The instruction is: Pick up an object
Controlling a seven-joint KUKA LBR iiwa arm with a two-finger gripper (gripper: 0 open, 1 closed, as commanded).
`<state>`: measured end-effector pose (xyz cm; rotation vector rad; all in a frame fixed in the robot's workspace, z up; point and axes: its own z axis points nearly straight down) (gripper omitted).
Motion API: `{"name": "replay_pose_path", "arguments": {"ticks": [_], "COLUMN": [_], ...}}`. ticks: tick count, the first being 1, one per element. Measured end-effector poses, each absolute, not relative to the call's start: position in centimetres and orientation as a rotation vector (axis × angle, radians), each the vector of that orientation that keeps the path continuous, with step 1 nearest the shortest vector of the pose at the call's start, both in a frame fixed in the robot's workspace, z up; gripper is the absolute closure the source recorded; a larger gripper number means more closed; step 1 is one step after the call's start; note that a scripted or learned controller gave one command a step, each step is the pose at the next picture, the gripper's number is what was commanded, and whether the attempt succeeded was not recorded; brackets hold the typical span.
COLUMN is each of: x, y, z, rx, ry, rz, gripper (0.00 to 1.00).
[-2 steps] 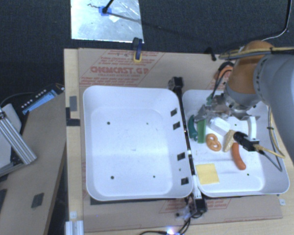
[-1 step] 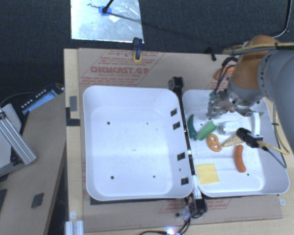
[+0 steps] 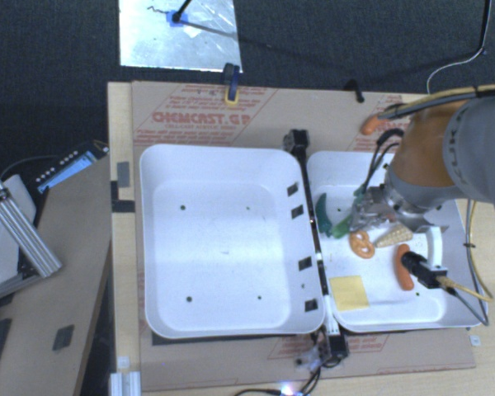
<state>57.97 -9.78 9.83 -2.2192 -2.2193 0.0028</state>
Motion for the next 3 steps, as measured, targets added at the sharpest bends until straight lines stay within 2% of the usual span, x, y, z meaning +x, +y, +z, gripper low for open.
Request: {"name": "replay_pose_path", "arguments": {"ticks": [1, 2, 3], "x": [52.1, 60.5, 60.8], "y": [-10.8, -7.4, 2.2], "z": [8.9, 19.2, 18.5], "rx": [-2.231, -2.220, -2.205], "ry": [-2.229, -2.243, -2.236], "rz": [-0.014, -0.020, -0.008], "gripper": [1.00, 1.00, 1.00]}}
